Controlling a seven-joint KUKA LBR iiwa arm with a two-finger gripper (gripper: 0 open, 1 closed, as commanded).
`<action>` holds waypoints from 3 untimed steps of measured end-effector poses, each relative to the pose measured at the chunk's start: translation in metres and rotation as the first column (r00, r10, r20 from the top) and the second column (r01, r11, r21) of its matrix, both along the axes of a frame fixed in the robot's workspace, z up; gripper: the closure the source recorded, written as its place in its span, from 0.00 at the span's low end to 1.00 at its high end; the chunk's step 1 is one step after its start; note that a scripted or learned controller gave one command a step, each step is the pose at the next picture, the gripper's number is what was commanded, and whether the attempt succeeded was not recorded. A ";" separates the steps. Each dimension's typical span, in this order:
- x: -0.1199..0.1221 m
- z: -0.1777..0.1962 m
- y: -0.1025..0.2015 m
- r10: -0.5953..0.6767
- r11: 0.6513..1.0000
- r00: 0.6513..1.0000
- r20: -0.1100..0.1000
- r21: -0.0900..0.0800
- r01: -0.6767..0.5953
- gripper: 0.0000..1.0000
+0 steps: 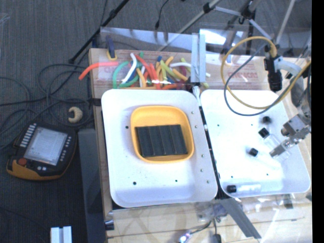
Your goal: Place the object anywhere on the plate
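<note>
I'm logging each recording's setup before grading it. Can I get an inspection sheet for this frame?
Surface: two shallow white bins, left bin and right bin, side by side on a wooden bench.
Job's things: yellow plate in the left bin with a dark ribbed slab lying on it; three small dark pieces loose in the right bin.
Clutter: a clear marker-like item near the right bin's front edge; coloured tubes behind the left bin.
Tool: tool low over the right bin's right side; finger state unclear.
Cables: yellow and dark loops behind the right bin.
Surroundings: teach pendant on the floor to the left; stand legs at the back.
</note>
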State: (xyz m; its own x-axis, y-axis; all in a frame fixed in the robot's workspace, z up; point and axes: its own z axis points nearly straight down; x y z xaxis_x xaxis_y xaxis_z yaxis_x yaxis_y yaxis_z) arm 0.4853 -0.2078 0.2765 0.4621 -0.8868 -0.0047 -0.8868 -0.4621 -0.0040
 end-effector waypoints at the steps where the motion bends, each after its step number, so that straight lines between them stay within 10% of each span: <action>1: -0.002 -0.108 0.000 0.119 0.993 0.993 -0.005 0.001 -0.119 1.00; 2: 0.000 0.009 -0.001 0.207 0.978 0.978 0.001 0.000 -0.207 1.00; 3: 0.004 -0.103 0.020 0.283 0.959 0.959 -0.005 0.001 -0.283 1.00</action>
